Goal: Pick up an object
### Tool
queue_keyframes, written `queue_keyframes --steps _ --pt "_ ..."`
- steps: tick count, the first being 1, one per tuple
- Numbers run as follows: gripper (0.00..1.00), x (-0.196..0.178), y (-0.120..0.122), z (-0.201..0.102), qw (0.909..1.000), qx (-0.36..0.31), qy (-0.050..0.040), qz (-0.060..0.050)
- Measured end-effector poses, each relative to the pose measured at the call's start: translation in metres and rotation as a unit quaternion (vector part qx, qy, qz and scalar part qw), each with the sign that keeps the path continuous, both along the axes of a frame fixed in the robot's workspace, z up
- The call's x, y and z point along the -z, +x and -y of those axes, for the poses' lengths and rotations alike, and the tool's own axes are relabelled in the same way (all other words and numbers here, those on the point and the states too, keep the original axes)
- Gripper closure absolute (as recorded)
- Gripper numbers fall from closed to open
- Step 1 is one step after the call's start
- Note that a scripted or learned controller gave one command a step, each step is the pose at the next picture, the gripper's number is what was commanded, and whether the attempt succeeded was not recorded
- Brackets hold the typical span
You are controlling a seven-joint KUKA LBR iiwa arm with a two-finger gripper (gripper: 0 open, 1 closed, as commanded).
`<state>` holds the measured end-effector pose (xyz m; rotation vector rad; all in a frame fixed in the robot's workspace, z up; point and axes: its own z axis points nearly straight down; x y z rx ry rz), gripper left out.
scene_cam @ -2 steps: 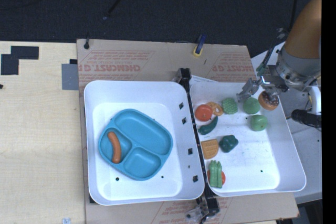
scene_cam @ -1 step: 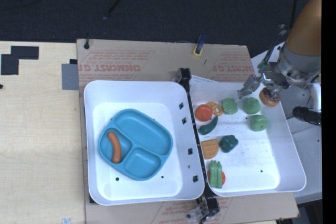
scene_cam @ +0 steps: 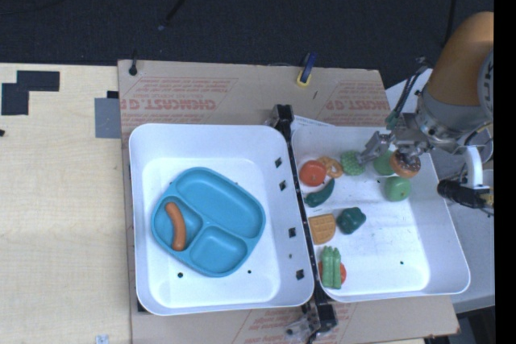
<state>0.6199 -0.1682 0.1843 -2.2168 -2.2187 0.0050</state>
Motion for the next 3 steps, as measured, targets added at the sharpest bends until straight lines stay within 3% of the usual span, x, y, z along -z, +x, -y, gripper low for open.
queue_keyframes --steps 1,2,3 --pt "0.0 0.042 0.002 -0.007 1.0 0.0 -0.0007 0.003" --pt "0.0 0.095 0.001 -0.01 1.0 0.0 0.0007 -0.001" --pt "1.0 0.081 0.003 -0.008 1.0 0.0 -0.0017 0.003"
